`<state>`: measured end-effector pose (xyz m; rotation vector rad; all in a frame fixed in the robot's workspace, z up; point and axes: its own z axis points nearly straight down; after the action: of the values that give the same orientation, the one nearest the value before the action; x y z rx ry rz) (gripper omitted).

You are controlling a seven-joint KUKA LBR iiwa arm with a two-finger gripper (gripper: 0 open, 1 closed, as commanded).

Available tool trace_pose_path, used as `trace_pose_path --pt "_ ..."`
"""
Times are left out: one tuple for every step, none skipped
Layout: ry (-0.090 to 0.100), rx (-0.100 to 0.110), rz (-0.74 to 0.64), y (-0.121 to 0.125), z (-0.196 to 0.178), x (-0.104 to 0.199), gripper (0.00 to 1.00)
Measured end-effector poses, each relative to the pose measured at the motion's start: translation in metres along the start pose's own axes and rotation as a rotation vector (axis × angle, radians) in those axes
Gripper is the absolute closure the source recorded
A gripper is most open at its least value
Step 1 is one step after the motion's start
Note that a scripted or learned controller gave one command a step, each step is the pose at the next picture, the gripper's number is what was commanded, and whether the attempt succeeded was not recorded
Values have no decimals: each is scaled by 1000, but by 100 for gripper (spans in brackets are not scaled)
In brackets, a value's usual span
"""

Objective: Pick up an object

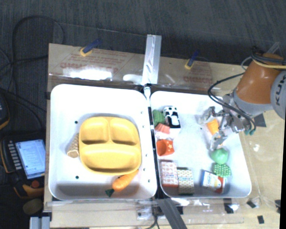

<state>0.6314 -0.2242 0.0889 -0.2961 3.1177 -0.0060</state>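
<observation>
My gripper hangs low over the upper right part of the right bin, below the orange-banded wrist. A small orange piece lies right against the gripper's metal parts; I cannot tell whether it is gripped or just lying under them. Just below the gripper sit a green ball and a green dotted object. Along the bin's left side are a black-and-white toy, a green piece and a red cup.
At the right bin's front stand two small boxes and a little carton. The left bin holds a yellow divided plate, a carrot and a cone. Cables run beside the wrist.
</observation>
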Motion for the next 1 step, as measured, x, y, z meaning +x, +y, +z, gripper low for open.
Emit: trace_pose_path --pt "-6 3 0 0 -12 -2 100"
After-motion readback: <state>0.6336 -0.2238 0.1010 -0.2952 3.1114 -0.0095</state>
